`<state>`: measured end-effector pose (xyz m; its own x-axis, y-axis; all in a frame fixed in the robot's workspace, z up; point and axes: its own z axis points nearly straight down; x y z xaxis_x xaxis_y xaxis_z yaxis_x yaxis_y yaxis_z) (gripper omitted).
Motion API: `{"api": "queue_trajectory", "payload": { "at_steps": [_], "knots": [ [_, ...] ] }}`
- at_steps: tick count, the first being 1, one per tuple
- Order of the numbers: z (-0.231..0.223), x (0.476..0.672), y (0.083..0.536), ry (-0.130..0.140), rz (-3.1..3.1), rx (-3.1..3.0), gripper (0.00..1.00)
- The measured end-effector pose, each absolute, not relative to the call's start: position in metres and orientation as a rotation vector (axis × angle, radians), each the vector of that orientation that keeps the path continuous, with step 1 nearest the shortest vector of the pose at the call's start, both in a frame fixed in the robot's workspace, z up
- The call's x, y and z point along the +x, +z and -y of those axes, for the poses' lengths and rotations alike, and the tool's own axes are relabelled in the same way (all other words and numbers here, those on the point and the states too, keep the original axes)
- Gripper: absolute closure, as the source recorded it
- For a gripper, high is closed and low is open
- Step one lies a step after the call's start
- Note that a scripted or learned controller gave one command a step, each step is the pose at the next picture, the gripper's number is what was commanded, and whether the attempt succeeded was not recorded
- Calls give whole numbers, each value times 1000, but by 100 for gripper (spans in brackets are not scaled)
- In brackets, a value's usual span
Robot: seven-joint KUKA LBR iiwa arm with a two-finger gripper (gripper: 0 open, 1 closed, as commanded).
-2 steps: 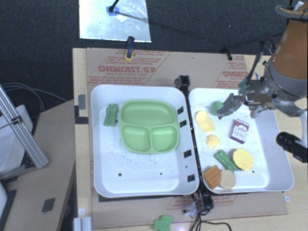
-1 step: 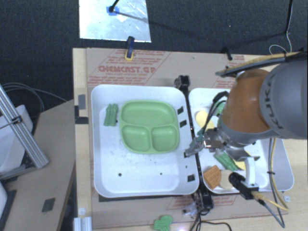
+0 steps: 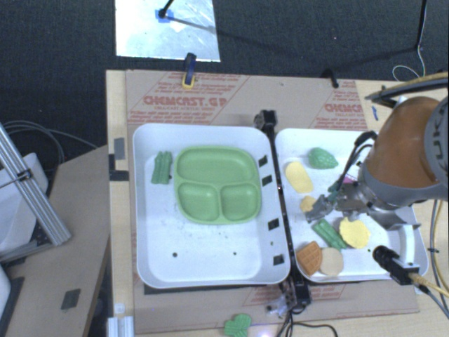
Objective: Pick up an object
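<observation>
My gripper (image 3: 321, 210) hangs low over the right bin (image 3: 351, 140), its dark fingers just above a green pickle-shaped piece (image 3: 328, 234). Close by lie a small yellow piece (image 3: 307, 203), a long yellow piece (image 3: 299, 177), a yellow round slice (image 3: 355, 233), a green leafy piece (image 3: 323, 158), a brown cookie (image 3: 309, 257) and a tan round piece (image 3: 331, 262). I see nothing between the fingers.
The left bin (image 3: 151, 258) holds a green divided plate (image 3: 216, 185) and a green bean-like piece (image 3: 162, 167). A black divider (image 3: 275, 188) runs between the bins. The arm's orange band (image 3: 407, 146) covers the right bin's far right side.
</observation>
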<state>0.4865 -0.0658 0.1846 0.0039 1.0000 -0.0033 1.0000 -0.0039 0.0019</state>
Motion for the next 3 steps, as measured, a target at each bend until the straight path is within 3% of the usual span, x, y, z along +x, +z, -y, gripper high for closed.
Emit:
{"api": "queue_trajectory", "payload": {
  "at_steps": [1,2,3],
  "knots": [
    [31,489,349,21,-2220,2206,0],
    [12,486,251,-6,-2228,2223,0],
    [-42,488,460,20,-2222,2209,0]
  ]
}}
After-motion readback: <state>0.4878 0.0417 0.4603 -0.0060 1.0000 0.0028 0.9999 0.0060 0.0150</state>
